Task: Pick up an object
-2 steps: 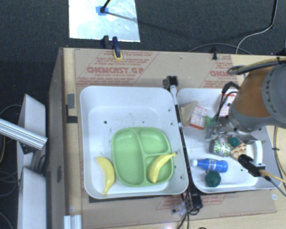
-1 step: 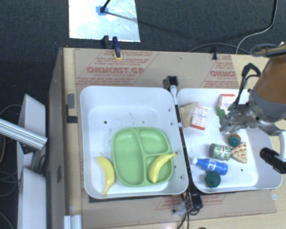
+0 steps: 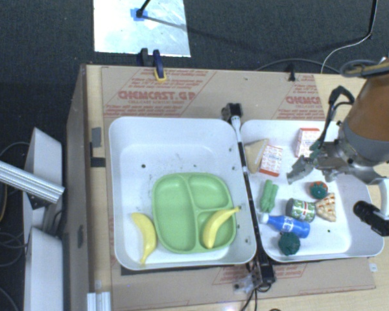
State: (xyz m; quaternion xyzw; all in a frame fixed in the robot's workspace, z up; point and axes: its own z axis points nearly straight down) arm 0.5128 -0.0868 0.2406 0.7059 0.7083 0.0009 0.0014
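On the table (image 3: 91,193), 2 shallow white bins side by side. In the left bin (image 3: 126,135): 1 yellow banana (image 3: 144,236) on the bin floor near the front-left corner, just beside a green divided plate (image 3: 185,209). On that plate's right compartment, a 2nd banana (image 3: 217,225), curved, its tip over the rim.

In the right bin (image 3: 360,235), the loose things for picking. At its left, by the dividing wall, a pale wedge (image 3: 254,150), touching a small white-and-orange box (image 3: 270,160). Below those, a green pickle-shaped piece (image 3: 268,196), upright along the wall. Further front, a blue bottle (image 3: 288,226) on its side, with a dark green ball (image 3: 289,243) just beside it and a printed can (image 3: 301,209) just behind it. At the back, a pink-and-white carton (image 3: 306,140).

Above the middle of this bin, the pincer (image 3: 299,170), slanting down and leftward from the grey wrist. Cannot tell whether spread or pressed together; nothing seen pinched in it. Near the small box and the carton, apart from both as far as visible.

Right of it, a teal-and-red round toy (image 3: 319,190) and, touching that, a pizza slice (image 3: 326,207).
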